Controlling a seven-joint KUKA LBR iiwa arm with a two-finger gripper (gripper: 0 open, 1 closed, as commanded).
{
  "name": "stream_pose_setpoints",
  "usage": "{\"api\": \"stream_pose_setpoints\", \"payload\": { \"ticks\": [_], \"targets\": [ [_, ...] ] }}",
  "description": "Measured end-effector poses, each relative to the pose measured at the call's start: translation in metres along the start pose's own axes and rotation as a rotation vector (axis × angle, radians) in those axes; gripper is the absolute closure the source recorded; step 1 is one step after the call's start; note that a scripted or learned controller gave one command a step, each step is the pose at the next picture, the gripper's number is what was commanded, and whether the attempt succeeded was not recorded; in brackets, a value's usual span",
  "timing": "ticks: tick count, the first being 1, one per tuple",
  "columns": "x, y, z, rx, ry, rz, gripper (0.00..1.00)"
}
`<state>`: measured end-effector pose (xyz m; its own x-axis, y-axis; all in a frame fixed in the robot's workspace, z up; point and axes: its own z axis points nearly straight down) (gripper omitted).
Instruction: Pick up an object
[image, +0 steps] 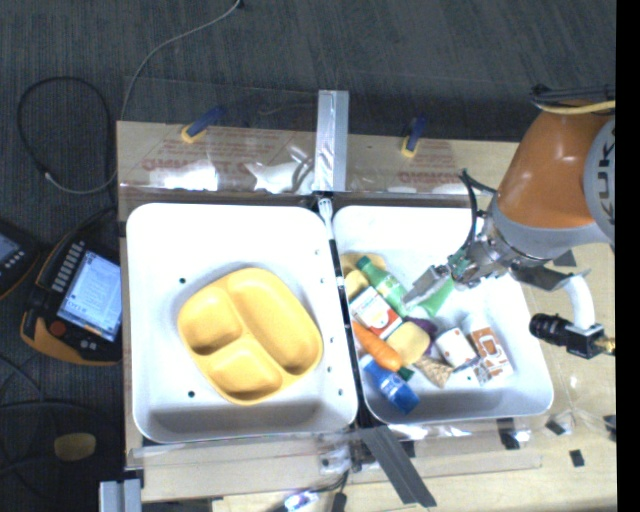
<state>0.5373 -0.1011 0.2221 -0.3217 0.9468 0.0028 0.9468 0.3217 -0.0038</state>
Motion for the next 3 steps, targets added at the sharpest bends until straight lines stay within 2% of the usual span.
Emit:
{"api": "stream_pose_setpoints", "payload": {
  "ticks": [1,2,3],
  "targets": [
    [-0.007,-0.021,0.116,0.000,0.002,-0.072,0.00],
    [-0.012,-0.008,0.131,-0.016,-0.007,-0.006,0.00],
    [-0.012,-0.004,0.122,-0.024,-0.008,-0.008,1.00]
  ]
}}
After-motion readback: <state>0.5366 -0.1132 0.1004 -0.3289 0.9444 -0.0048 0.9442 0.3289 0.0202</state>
